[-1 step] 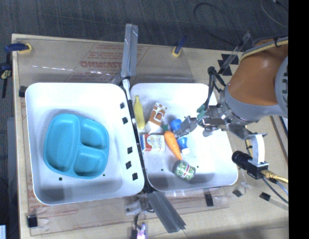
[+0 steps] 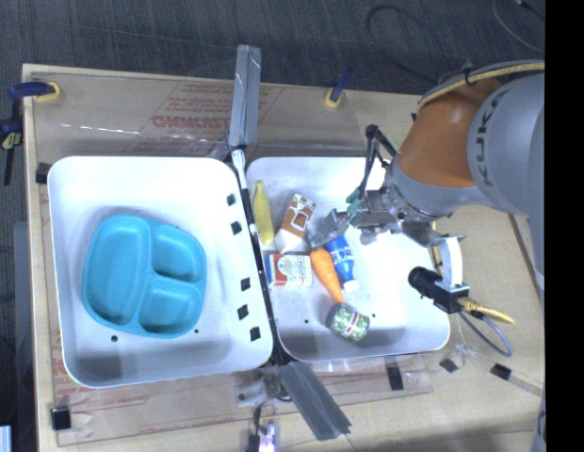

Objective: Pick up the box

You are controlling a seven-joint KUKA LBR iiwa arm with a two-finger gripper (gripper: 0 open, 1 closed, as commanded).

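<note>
Camera view, gripper: the gripper (image 2: 332, 224) sits low in the right bin (image 2: 405, 332), near its middle; we cannot tell how far open it is, and we see nothing held in it.
Camera view, box position: we count 2 box-like cartons, a brown and white box (image 2: 297, 215) just left of the gripper, and a flat white carton (image 2: 292, 269) below it near the divider.
Camera view, step: we judge this the approach to the brown and white box, with no lift begun.
Camera view, doing it well: we would shift left to centre over the box and keep clear of the carrot (image 2: 326, 272), blue bottle (image 2: 343, 261) and banana (image 2: 263, 213) crowding it.
Camera view, box look: small, tilted, printed brown and white; details too small to read.
</note>
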